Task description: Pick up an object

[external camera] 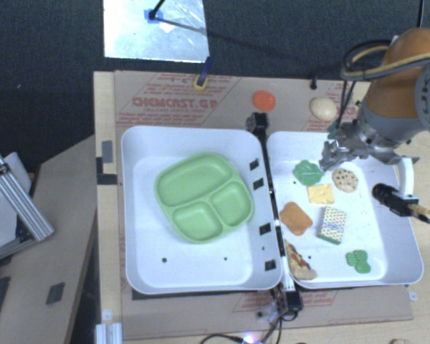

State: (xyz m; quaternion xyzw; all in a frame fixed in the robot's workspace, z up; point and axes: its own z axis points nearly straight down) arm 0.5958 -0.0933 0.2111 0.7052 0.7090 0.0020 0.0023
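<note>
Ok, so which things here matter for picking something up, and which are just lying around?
For the job: gripper; right bin with green leaf, cookie, cheese slice, orange piece, patterned box, broccoli, pizza slice.

Lying about: green tray, left bin, orange disc, egg.

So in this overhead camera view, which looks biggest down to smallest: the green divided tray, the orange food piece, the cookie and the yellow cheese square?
1. Green divided tray, by far the largest.
2. Orange food piece.
3. Cookie and yellow cheese square: they look about alike, so I won't rank them.
</note>
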